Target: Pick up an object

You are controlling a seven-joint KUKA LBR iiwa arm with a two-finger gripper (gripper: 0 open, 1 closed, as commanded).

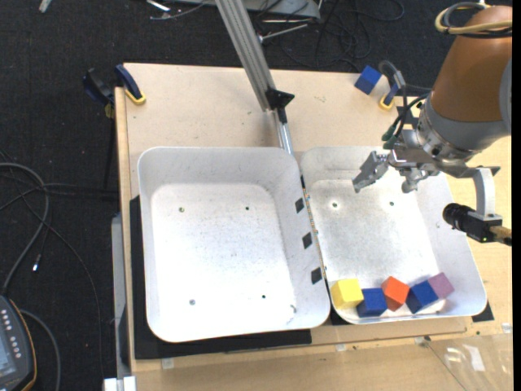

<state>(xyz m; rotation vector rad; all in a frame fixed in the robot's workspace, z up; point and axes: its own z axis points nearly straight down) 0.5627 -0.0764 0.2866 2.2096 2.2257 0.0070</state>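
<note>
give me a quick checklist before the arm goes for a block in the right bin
1. Blocks to pick: ok, yellow block, two blue ones, orange block and purple block crowd the right bin near edge.
2. Tool open: ok, fingers spread.
3. Tool free of load: ok, nothing between the fingers.
4. Tool above a block: not ok, it hangs over the bin's far part.
5. Room around a block for the fingers: not ok, blocks touch.
</note>
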